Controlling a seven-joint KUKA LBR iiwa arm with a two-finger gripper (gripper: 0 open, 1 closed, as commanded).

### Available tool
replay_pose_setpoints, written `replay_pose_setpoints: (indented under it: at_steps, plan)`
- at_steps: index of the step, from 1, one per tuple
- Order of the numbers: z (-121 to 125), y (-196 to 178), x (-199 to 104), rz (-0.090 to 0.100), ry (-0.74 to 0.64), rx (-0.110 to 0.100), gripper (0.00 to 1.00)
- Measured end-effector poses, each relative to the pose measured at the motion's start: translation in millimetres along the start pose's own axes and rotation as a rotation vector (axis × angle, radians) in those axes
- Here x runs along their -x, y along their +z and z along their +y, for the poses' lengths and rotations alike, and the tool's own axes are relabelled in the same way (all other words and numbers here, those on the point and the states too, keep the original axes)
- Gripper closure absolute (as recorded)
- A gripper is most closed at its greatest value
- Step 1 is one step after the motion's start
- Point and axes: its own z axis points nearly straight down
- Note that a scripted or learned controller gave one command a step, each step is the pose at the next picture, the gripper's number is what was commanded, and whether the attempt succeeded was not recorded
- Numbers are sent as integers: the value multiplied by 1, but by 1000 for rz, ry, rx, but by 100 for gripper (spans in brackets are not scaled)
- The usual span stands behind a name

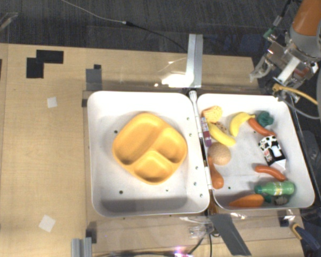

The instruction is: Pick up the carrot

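The carrot (247,200) is an orange tapered piece lying flat along the front wall of the right bin (302,159), just left of a green bottle (275,188). The gripper (281,71) hangs beyond the bin's back right corner, well away from the carrot and over the bench edge. The orange band of the arm (313,7) shows above it. Nothing can be seen held in the gripper.
The right bin also holds a red-orange piece with a green top (259,125), two bananas (238,123), corn (212,113), a tan ball (220,155), a red sausage (270,171), a black-and-white toy (271,148) and an orange piece (216,179). The left bin (101,197) holds a yellow divided plate (150,147).
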Motion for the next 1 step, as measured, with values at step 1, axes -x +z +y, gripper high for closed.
replay_pose_setpoints:
  at_steps: [1]
  plan:
    - [-61,118,-3,-5,-184,-12,0]
